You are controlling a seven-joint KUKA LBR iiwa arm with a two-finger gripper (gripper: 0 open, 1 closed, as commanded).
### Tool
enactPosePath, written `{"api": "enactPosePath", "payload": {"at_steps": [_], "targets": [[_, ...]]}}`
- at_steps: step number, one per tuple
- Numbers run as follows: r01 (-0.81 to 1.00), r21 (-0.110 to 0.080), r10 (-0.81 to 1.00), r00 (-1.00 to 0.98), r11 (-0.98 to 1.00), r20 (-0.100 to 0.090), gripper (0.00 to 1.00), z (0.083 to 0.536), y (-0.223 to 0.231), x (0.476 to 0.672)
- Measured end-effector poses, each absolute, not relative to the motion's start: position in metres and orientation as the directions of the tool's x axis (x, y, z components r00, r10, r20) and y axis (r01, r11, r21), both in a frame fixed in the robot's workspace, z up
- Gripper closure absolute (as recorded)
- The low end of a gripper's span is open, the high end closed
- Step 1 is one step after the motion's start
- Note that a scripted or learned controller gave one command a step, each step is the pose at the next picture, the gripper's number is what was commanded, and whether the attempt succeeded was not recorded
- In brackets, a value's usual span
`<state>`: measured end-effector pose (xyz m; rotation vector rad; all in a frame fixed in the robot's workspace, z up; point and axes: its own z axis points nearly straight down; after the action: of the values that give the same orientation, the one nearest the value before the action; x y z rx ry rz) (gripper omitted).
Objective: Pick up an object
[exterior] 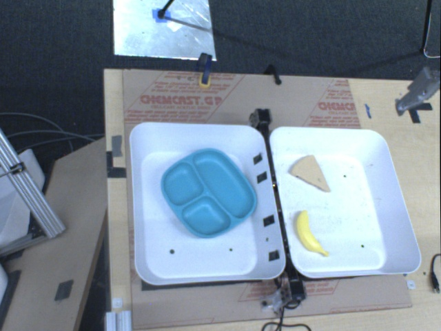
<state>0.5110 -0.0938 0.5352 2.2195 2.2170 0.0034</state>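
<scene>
- Grey gripper at the right side of the view, above the brown board, beyond the far right corner of the right bin; apart from everything in the bins.
- Open or closed: impossible to tell from this angle. Nothing seen held in it.
- Two white bins side by side on the board, touching along their inner edges, with black clips along this joint.
- In the right bin, near the front edge and closer to the inner edge: yellow banana, lying flat, curved, with one end towards the front right corner.
- Also in the right bin, towards the far edge and on the inner half: tan wedge, flat, with its point turned to the far side; near the banana but not touching it.
- In the left bin, about the middle of the floor: blue plate with three compartments, flat, turned a little against the bin edges, touching no wall.
- At the far edge of the board: small clamp with a yellow handle.
- Behind the board, on the dark floor: shiny metal sheet.
</scene>
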Motion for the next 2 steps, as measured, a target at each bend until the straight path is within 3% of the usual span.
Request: {"api": "enactPosePath", "payload": {"at_steps": [1,2], "targets": [[1.0,0.003,1.0,-0.005,0.005,0.0,0.0,0.535,-0.071,0.486],[1.0,0.004,1.0,0.001,-0.001,-0.002,0.0,0.535,-0.107,0.506]]}}
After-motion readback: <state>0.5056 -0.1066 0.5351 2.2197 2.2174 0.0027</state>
